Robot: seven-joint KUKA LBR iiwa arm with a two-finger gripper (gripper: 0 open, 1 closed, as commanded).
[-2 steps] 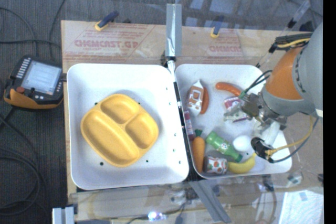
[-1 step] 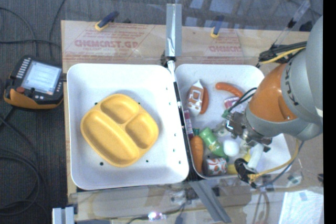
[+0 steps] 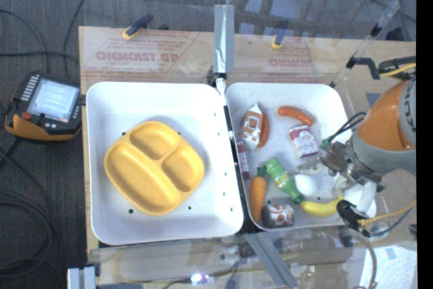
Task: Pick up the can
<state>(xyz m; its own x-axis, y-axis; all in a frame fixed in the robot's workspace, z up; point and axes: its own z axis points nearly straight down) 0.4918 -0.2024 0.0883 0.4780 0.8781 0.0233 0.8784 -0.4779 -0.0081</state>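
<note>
Two white bins sit side by side on the bench. The left bin [image 3: 108, 112] carries a yellow tray [image 3: 154, 166] with three compartments, lying at a slant near the middle.

Over to the right bin [image 3: 338, 99], and it is crowded. The can [image 3: 278, 214] lies on its side at the near edge, red and dark label up, just right of the carrot [image 3: 258, 194]. The carrot stands along the bin's left wall, green top pointing away from the camera. A green bottle [image 3: 282, 179] lies on a diagonal between carrot and centre, its lower end close above the can. A small carton [image 3: 252, 126] rests near the far-left part, with a brown sausage-like piece tucked beside it. A red sausage [image 3: 295, 115] curves along the far side, and a packet with a red label [image 3: 304, 143] lies just below it. A banana [image 3: 320, 207] lies along the near edge, right of the can, and a white round object [image 3: 306, 183] sits just above it.

The arm comes in from the right, orange band showing. Its gripper [image 3: 336, 160] hangs over the bin's right side, near the packet and the white object, well apart from the can. How far it is open, I cannot tell, and I see nothing in its grasp.
</note>
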